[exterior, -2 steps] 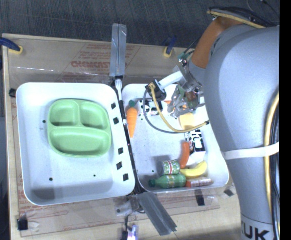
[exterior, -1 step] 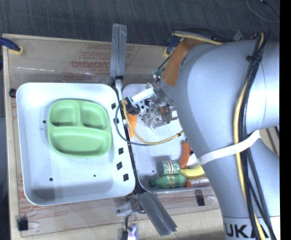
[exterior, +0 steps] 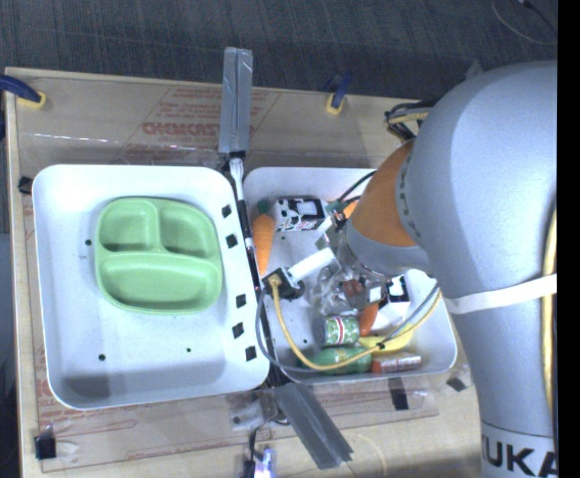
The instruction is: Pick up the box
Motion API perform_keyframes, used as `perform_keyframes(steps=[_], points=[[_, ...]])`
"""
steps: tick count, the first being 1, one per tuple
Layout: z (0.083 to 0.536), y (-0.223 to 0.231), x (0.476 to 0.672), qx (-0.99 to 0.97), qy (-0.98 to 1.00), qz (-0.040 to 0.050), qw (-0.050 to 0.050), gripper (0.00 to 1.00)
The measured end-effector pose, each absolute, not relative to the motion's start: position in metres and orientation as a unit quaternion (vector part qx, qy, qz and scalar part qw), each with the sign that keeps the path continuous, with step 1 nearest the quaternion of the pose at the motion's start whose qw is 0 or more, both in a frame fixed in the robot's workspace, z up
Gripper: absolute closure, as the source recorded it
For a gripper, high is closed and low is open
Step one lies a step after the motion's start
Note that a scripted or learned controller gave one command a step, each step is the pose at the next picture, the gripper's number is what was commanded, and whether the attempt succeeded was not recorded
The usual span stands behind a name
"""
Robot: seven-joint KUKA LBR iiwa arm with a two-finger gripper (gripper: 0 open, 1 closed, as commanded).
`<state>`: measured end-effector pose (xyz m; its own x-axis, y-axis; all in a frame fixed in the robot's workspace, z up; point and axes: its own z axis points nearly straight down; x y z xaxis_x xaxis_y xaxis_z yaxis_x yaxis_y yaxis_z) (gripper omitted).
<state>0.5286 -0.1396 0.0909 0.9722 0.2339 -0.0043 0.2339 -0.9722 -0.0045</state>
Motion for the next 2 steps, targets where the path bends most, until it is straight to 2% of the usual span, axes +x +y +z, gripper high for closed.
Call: perform_keyframes(steps=[1,2], points=[[0.183,-0.167,0.560,-0.995,-0.103,0.0012,0.001,1.00],[0.091,-0.162,0.612,-0.966,-0.258,0.0021,0.002,1.00]])
